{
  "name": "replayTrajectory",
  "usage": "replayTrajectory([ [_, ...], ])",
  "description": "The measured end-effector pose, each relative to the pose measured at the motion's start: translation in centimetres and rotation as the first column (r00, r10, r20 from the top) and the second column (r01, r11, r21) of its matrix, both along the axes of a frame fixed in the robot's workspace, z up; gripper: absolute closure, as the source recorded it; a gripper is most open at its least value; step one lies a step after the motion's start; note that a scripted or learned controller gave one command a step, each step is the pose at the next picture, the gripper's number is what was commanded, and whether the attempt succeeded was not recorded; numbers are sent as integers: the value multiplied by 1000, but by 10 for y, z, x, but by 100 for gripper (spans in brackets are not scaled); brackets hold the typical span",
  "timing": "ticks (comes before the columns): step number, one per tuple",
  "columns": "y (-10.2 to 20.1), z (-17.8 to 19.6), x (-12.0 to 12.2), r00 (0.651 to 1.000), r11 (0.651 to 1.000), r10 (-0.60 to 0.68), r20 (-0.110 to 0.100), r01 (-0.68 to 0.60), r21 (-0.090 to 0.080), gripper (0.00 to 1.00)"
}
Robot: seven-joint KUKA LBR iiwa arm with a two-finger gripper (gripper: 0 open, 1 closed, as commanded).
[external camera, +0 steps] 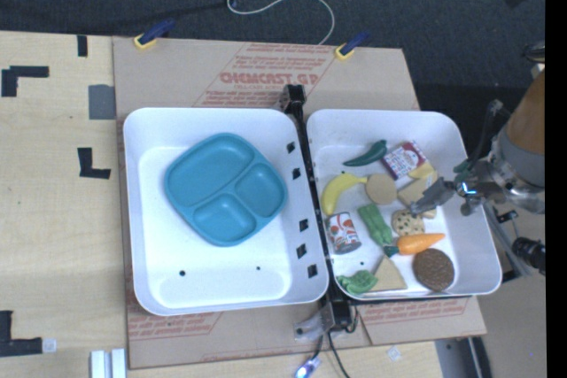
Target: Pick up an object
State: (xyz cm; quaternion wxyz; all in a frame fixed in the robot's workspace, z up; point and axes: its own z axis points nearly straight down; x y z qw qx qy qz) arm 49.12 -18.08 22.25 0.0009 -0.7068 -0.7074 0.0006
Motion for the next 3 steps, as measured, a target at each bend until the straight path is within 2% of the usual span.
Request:
replayTrajectory([
  [1, 0, 10, 0, 1000, 1000, 1, 0, -1, 0, 100],
  [2, 102, 129, -6, 1000, 1000, 12, 12, -12, 1, 100],
  [3, 163, 36, -9, 1000, 1000, 6, -9, -6, 2, 100],
])
